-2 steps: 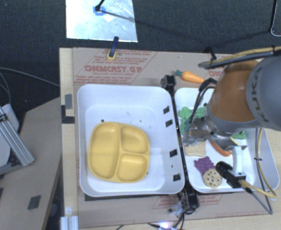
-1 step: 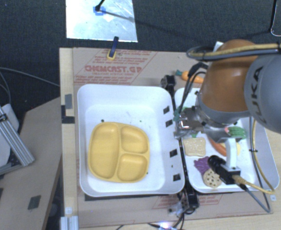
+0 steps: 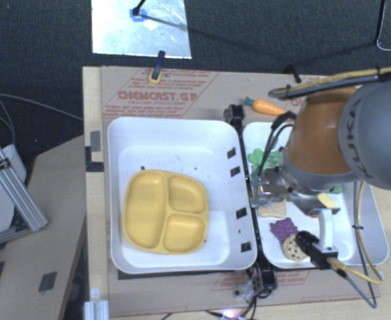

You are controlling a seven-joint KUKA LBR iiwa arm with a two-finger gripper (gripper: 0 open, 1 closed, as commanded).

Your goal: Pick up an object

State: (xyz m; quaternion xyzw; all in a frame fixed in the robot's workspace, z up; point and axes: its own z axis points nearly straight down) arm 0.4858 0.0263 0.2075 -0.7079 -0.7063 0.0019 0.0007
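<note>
Arm point(image 3: 329, 135) w/ orange band hangs over the right bin point(image 3: 375, 242); gripper point(image 3: 270, 187) sits low by the bin's left wall, jaw state can't be told. 3 toys lie near it in that bin: toast piece point(image 3: 273, 210), purple grapes point(image 3: 283, 229), cookie point(image 3: 290, 248). Yellow 3-section plate point(image 3: 163, 211) rests in the left bin point(image 3: 175, 139).

A: Where is the arm point(image 3: 375, 129)?
B: It comes in from the right side, grey, with the orange band point(image 3: 319, 135) above the wrist, and it bends down over the right half of the view.
A: And the end effector point(image 3: 272, 185)?
B: It is low under the wrist, pointing left. I cannot tell its state.
</note>
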